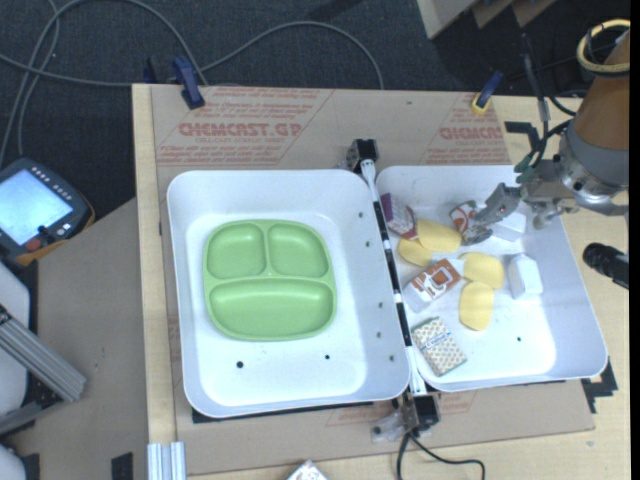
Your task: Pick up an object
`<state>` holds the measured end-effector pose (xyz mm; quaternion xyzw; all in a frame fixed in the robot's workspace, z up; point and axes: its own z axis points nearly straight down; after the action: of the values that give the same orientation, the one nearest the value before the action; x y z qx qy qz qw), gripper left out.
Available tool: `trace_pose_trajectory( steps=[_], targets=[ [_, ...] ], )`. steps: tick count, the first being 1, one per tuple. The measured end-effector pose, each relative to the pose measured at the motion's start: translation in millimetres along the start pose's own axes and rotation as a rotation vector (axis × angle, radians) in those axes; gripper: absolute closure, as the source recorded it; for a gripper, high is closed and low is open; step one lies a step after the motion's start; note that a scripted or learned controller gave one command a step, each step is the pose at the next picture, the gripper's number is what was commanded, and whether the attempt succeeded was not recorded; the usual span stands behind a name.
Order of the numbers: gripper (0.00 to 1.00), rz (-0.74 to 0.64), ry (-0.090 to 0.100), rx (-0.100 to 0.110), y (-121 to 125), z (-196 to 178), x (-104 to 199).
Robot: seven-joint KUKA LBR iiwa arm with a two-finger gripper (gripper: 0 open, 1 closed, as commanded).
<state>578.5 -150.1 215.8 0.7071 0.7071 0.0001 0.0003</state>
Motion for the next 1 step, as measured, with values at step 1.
trace_pose_trajectory(
  steps=[1],
  targets=[
    [0.00,0.001,0.001,0.003,0.4,62.5,-33.0]
  ],
)
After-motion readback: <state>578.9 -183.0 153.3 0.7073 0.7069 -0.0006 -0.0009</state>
